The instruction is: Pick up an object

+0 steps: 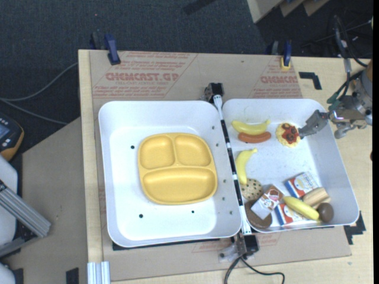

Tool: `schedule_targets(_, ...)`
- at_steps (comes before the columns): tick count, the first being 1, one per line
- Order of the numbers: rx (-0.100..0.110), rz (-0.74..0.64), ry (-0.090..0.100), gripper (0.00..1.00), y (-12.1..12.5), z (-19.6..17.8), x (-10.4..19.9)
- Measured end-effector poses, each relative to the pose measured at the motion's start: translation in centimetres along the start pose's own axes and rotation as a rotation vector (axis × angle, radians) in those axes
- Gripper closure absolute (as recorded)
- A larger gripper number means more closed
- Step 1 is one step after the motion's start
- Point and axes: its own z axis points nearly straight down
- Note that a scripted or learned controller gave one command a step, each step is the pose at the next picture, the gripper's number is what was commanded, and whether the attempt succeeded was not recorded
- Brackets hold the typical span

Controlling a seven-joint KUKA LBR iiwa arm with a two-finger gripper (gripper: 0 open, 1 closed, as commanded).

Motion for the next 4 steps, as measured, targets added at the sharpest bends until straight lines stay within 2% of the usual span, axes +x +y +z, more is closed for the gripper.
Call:
schedule_targets(1,0.013,-0.005,0.005,0.0,6.8,14.2,3.9)
schedule_targets(2,-0.006,0.005,-0.007,0.0,12.5,12.5,-6.5)
schedule_targets(3,0.001,-0.008,0.005,0.0,11.9,12.4,2.8)
schedule_targets(4,0.007,-0.003,0.004,0.0,10.6,16.6,6.1)
